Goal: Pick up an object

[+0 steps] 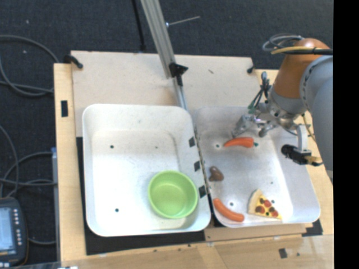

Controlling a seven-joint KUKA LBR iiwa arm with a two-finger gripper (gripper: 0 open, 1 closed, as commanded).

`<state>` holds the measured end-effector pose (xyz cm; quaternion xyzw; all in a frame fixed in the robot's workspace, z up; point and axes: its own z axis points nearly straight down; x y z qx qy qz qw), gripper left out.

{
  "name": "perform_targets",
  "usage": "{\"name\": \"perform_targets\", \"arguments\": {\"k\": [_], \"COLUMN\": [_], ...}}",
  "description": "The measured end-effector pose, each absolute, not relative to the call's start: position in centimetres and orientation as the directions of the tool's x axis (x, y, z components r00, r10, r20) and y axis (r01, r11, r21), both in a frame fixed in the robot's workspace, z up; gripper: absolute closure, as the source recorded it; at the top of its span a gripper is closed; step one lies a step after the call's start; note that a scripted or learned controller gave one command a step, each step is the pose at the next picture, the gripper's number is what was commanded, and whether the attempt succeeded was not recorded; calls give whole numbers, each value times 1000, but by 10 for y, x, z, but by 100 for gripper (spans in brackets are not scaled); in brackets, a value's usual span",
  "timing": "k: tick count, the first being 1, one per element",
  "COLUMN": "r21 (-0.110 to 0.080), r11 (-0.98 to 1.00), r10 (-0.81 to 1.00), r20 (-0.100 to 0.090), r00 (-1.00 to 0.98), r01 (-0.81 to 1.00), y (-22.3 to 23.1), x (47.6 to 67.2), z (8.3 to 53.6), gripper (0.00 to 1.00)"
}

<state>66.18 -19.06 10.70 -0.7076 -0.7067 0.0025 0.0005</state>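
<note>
Jaws' state I couldn't tell. My gripper point(247, 126) hovered just above the carrot point(239, 143), near the right bin's point(291, 206) far edge.

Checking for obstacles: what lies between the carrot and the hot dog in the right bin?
The camera view shows a small brown object between carrot and hot dog.

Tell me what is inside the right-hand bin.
The right bin holds a toy carrot just below the claw, a small brown piece, a sausage and a pizza slice. The arm covers the bin's upper right corner.
</note>
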Motion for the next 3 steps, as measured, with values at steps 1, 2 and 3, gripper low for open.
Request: {"name": "perform_targets", "arguments": {"k": [1,2,3], "r21": [4,6,7], "r11": [1,-1,-1], "r10": [1000,1000,1000], "r20": [-7,-1,-2], "r00": [-1,1,1], "r01": [1000,1000,1000], "y": [-192,-193,-199], "x": [664,660,661], "z": [123,169,215], "gripper": [100,100,100]}}
